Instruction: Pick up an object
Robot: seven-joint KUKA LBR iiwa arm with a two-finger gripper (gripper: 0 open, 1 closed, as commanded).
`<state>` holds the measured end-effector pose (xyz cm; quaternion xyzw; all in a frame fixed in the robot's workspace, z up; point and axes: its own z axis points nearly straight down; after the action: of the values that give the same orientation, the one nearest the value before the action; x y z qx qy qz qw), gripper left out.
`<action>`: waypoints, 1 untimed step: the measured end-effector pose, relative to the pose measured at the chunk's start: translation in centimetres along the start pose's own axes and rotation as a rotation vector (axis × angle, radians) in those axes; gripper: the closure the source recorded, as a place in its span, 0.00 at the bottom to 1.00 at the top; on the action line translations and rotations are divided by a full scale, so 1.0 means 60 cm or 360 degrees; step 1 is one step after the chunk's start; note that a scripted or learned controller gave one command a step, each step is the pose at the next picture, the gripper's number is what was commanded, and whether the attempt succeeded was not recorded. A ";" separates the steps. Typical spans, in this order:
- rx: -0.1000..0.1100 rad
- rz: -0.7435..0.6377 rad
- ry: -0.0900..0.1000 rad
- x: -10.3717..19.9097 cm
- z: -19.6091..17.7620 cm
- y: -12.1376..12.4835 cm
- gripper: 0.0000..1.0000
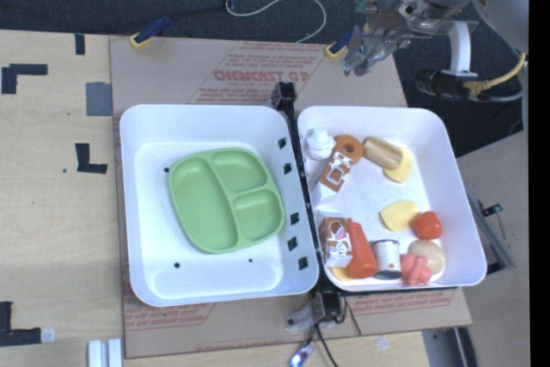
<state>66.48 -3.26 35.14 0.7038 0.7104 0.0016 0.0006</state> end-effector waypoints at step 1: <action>0.0001 0.0001 0.0001 0.101 -0.175 -0.053 1.00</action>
<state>63.20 2.73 45.63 0.7039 0.7103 0.0014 0.0001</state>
